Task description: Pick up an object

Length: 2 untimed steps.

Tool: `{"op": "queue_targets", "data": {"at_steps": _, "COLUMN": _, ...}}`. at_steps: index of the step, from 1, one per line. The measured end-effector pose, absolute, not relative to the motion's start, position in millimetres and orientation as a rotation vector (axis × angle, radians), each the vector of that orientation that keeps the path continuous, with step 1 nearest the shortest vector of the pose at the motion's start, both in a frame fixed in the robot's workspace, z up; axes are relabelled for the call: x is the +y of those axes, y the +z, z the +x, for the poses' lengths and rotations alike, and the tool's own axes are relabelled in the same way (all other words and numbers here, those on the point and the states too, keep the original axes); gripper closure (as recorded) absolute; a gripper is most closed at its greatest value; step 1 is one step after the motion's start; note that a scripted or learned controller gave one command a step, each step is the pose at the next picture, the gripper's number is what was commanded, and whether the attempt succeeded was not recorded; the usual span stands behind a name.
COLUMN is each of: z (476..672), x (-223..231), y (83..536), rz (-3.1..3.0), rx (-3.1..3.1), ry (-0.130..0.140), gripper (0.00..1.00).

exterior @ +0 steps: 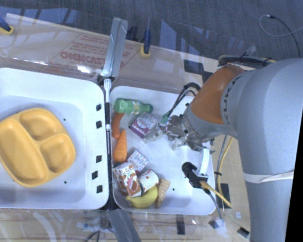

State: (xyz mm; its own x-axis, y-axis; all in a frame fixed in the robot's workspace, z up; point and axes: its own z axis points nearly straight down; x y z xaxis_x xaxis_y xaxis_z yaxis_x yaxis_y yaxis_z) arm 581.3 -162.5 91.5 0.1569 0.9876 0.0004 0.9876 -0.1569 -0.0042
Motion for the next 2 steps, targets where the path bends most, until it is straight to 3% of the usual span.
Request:
{"op": "queue_targets", "data": {"at_steps": 1, "z": 585.8, "x": -97.2, "y": 90.7, "rz": -2.340, "rx": -2.088, "ry": 0.006, "gripper": 0.00}}
{"op": "queue_targets", "data": {"at_steps": 2, "z": 602.5, "x": -91.2, "y": 95.3, "rz": -2.197, "rx": -2.246, "ry": 0.001, "gripper": 0.00}}
